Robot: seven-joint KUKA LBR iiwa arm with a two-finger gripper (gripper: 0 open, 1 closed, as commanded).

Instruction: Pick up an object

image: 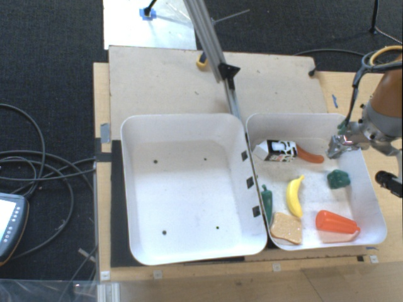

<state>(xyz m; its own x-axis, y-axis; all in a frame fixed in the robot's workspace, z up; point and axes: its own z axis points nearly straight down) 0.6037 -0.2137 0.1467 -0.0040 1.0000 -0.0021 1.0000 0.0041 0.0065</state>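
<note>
The right bin (pixel 376 201) holds several toy foods. A cow-patterned milk carton (pixel 276 150) lies at its back with a red-orange chili (pixel 310 155) beside it. A yellow banana (pixel 294 195) sits in the middle and a dark green lump (pixel 338 179) to its right. Along the front lie a slice of bread (pixel 286 228) and an orange-red wedge (pixel 336 225). A green pepper (pixel 267 201) rests against the left wall. My gripper (pixel 337 146) hangs over the bin's back right corner, just right of the chili's tip and above the green lump.
The left bin (pixel 182 187) stands beside the right one, sharing a middle wall. A slanted grey pole (pixel 208 33) crosses the back of the bench. Cables and a pendant (pixel 9 222) lie on the floor at the left.
</note>
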